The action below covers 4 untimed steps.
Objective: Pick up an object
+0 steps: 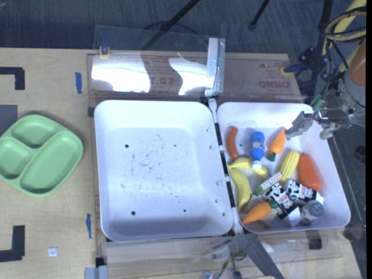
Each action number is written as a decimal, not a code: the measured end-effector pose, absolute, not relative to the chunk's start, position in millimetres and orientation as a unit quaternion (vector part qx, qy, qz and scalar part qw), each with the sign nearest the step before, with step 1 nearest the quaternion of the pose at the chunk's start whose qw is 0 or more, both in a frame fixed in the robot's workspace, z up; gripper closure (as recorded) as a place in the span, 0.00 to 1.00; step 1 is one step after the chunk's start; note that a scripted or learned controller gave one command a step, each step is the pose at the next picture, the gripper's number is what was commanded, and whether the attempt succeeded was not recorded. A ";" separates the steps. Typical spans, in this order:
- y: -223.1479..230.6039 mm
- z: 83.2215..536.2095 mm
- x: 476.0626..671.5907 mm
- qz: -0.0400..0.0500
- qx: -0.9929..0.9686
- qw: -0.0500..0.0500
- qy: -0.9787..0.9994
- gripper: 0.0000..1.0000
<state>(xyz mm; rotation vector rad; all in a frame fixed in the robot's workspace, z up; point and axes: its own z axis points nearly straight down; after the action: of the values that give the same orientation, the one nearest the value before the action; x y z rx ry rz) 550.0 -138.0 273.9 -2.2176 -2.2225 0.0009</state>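
The tool, its opening too blurred to tell, is hovering over the right bin beside a small carrot, where toys are lying so tightly packed that a descent is risking a glancing, failed grasp.

Toys heaped in the right bin: carrot top; corn centre; banana left; blue bottle beside the carrot.
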 end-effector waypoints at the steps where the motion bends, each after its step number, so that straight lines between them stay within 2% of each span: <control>1: -189.4 229.2 597.7 0.000 -0.674 -0.001 -0.739 0.00; 2: -169.9 208.1 608.1 0.000 -0.570 0.000 -0.822 0.00; 3: -195.2 86.4 622.9 -0.001 -0.536 -0.002 -0.844 0.00; 4: -196.9 95.5 622.5 -0.001 -0.537 -0.002 -0.843 1.00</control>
<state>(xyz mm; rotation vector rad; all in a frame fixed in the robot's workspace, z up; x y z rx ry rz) 622.5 -196.9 95.5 -1.6901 -2.6522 -0.0035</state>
